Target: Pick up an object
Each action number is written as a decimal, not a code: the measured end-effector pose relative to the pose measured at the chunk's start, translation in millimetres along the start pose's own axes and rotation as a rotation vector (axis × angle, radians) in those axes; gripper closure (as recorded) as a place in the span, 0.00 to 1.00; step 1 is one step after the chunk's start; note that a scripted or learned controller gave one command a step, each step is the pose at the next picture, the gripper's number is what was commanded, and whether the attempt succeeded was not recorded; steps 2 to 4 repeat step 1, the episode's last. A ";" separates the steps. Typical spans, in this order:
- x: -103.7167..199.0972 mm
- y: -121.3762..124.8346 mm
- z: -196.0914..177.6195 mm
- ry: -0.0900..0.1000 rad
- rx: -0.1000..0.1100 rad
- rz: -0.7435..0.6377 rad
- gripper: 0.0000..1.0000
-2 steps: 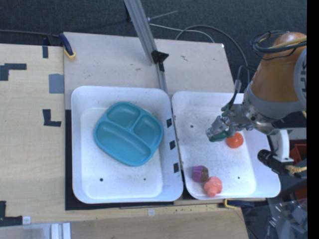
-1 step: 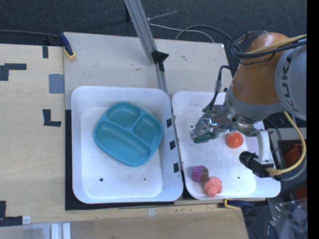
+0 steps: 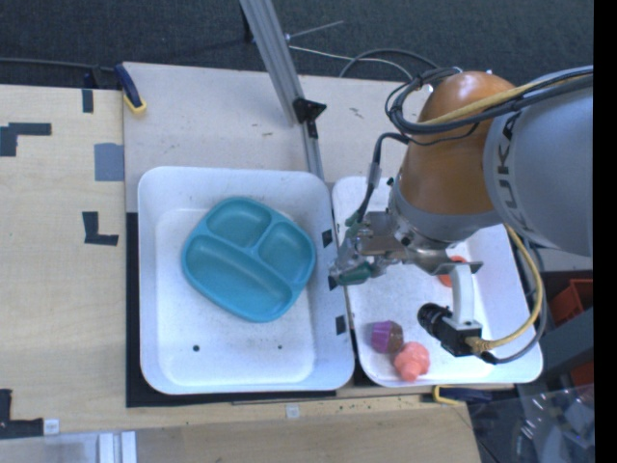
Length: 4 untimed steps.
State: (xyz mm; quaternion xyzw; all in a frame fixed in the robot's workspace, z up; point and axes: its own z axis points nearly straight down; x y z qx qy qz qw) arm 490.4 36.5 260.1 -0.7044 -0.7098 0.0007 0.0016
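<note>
Well, nearest to me along the front edge, the pale wooden table (image 3: 58, 287) is showing a few dark tape marks, and a strip of dark mat is peeking out under the bins. In the front of the right bin (image 3: 501, 360), a pink object (image 3: 412, 360) is lying just beside a small purple object (image 3: 387, 335), the two almost touching. A black fitting with a yellow-tipped cable (image 3: 449, 330) is hanging over the same bin, just to their right.

A little farther in, the claw (image 3: 349, 270) is hovering at the left rim of the right bin, right by the wall shared with the left bin (image 3: 164, 355). It is carrying greenish parts at its tip, but I cannot tell how far apart its fingers are sitting, nor whether anything is caught in them. A bit of something orange-red (image 3: 453, 266) is peeking out from under the arm's wrist.

In the left bin, a blue divided plate (image 3: 249, 257) with three compartments is resting tilted across the middle.

Above it all, the grey arm (image 3: 540, 172) with its orange band is reaching in from the right, with part of white lettering, seemingly "UK", showing on its casing. Farther back, a slanted metal rail (image 3: 275, 46) is crossing the table, a yellow-handled clamp (image 3: 130, 90) is sitting on the far left corner, and dark carpet is lying beyond.
</note>
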 end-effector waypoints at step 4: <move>55.9 -3.9 23.5 -0.001 0.003 0.000 1.00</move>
